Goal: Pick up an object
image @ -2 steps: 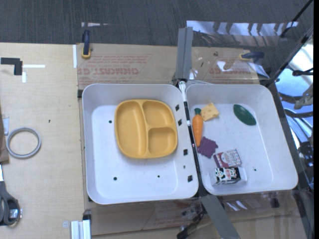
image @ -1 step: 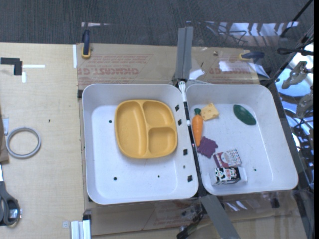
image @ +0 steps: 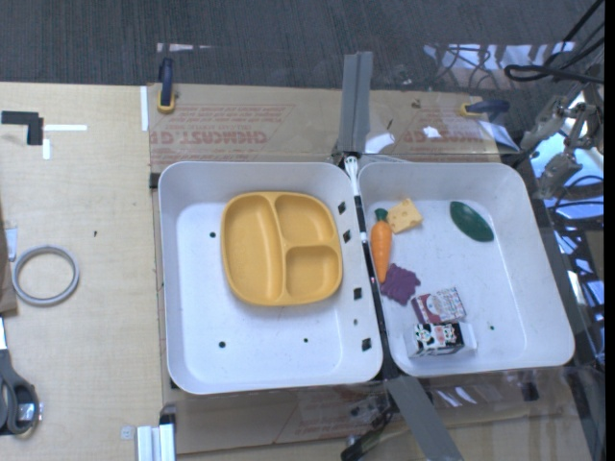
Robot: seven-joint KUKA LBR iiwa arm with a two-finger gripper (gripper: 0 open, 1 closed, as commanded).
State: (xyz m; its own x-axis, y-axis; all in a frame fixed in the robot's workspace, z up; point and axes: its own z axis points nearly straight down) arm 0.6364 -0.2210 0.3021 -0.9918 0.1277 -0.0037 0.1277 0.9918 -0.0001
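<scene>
View from above the bench, read from left to right. On the bare wooden bench (image: pixel 86 353) at far left lie a grey tape ring (image: pixel 44 275) and, nearer the viewer at the edge, a pair of scissors (image: pixel 14 406), partly cut off. A small black bracket (image: pixel 24 123) sits at the far left.

A blue-handled clamp (image: pixel 166 84) grips the far left corner of a cardboard sheet (image: pixel 240 128) that lies beyond the bins.

The left bin (image: pixel 192 353) holds one thing, a yellow divided plate (image: pixel 282 248) with three compartments. It lies flat in the far half of the bin, well apart from the left wall and close to the right wall.

The right bin (image: pixel 538 286) holds the loose objects available for picking, gathered in its left half:
- An orange toy carrot (image: pixel 381 248) lies lengthwise just beside the left wall, green top pointing far.
- A yellow cheese wedge (image: pixel 405 216) sits just to the right of the carrot's top, touching or nearly touching it.
- A purple scrap (image: pixel 400 282) lies at the carrot's near tip.
- A small red-and-white carton (image: pixel 439 306) lies right of and nearer than the scrap, and a black-and-white carton (image: pixel 439 337) lies against its near side.
- A dark green oval piece (image: pixel 471 221) lies alone towards the far side, apart from the cheese.

The closeness of the wall crowds the carrot, and the two cartons crowd each other. Nothing lies against the green piece.

A tangle of black cables (image: pixel 567 56) hangs beyond the far right corner.
</scene>
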